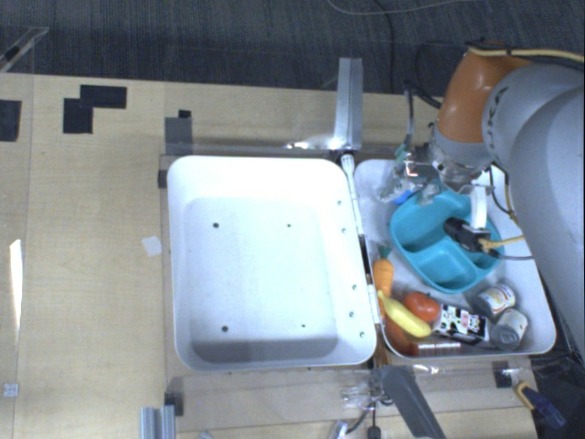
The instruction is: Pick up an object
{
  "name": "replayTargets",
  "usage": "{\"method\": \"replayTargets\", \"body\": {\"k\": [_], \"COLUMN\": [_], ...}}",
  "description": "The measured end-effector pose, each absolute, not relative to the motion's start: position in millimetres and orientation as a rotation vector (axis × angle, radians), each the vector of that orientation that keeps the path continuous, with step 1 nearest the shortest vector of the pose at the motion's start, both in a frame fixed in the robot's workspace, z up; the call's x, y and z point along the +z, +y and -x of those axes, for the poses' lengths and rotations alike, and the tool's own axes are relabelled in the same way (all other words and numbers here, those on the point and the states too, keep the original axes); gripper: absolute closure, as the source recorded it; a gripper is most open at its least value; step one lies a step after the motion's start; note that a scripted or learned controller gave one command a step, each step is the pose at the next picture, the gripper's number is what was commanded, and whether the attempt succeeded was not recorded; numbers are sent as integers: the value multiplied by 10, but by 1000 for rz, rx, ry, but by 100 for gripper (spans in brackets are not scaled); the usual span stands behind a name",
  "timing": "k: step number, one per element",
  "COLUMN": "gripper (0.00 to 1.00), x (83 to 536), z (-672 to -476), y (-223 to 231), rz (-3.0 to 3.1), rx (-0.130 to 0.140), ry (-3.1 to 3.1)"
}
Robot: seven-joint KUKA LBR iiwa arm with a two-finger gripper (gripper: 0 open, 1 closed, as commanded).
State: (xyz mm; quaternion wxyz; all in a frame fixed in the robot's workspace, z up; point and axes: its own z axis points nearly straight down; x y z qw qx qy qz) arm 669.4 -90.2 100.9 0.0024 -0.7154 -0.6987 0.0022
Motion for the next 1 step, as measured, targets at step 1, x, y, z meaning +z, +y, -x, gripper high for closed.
{"method": "replayTargets", "body": {"k": [1], "gripper": [100], "x": [1872], "z": [-6703], "y": [-251], "rz": [2204], "rx": [-9], "ry": [-2245]}}
